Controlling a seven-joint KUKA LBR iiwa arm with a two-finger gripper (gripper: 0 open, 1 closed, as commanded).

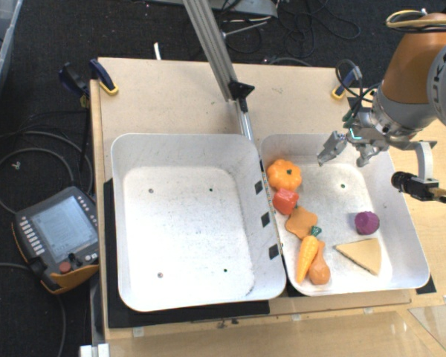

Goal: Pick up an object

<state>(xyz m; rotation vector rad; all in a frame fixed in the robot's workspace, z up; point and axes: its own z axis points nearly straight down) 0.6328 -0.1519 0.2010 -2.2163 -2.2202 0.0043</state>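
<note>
The right bin (401,222) holds several toy foods: an orange pumpkin (284,175), a red piece (285,201), a brown flat piece (301,222), a carrot (307,254), an orange pear-like piece (320,269), a purple ball (366,222) and a tan wedge (362,255). My gripper (349,152) hangs above the bin's far edge, open, with nothing between its fingers. It stands to the right of the pumpkin and apart from every object.
The left bin (134,162) lies beside the right one. A grey metal pole (212,39) slants down to the gap between the bins. Yellow clamps (104,80) sit at the bench's far corners. A teach pendant (59,233) lies on the floor at left.
</note>
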